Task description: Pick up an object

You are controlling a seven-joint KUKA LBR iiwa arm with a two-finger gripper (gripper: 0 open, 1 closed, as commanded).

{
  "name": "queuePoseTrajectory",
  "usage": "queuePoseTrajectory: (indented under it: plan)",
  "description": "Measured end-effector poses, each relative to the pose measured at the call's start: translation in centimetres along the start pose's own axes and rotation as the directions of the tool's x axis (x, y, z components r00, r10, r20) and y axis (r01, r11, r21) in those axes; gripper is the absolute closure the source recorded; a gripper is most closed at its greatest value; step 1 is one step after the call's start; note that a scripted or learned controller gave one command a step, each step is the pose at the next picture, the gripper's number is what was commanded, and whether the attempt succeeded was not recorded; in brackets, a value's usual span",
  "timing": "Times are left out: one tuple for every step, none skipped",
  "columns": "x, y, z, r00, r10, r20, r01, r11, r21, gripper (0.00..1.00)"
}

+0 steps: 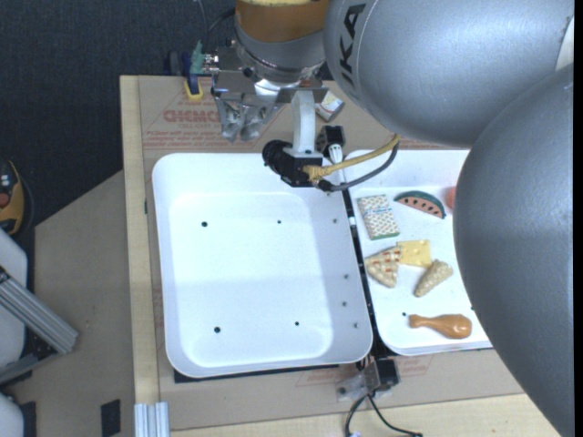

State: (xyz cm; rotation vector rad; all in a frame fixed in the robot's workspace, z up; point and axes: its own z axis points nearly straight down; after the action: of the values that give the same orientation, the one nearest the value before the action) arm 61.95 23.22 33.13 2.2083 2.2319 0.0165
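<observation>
1. You are looking at the grey arm (455,53), which is filling the upper right and reaching in over the right bin; its orange band (273,12) is sitting at the top centre, above the wrist.
2. The left bin (255,262) is lying in the middle of the bench (137,244). The right bin (401,330) is lying against its right side, partly covered by the arm.
3. The gripper (239,121) is hanging over the bench just beyond the far edge of the left bin, near its far right corner. You cannot tell from this angle whether it is spread or closed, and nothing is showing held in it.
4. The toy food is lying in the right bin, near its left wall:
   - The drumstick (442,324) is lying nearest you, long axis running left to right, thin end pointing left, thick end pointing right.
   - The watermelon slice (421,203) is lying farthest back, long axis running left to right, tilting slightly down to the right.
   - The patterned cracker (377,216) is lying just left of the watermelon, long axis running near to far.
   - The yellow cheese piece (414,253) is sitting in the middle of the group.
   - The waffle wedge (384,267) is touching the cheese on its left.
   - The cone-shaped piece (434,278) is lying just right of the waffle wedge, long axis slanting, narrow end pointing down-left.
</observation>
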Motion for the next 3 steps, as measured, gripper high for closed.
queuePoseTrajectory:
  plan:
    - [-5.2,-5.6,-2.2,1.000,0.013,0.006,-0.013,1.000,0.011,1.00]
    - [-0.4,-6.9,3.4,1.000,0.006,0.007,-0.006,1.000,0.017,1.00]
    - [-2.5,-8.3,0.3,1.000,0.011,0.005,-0.011,1.000,0.006,1.00]
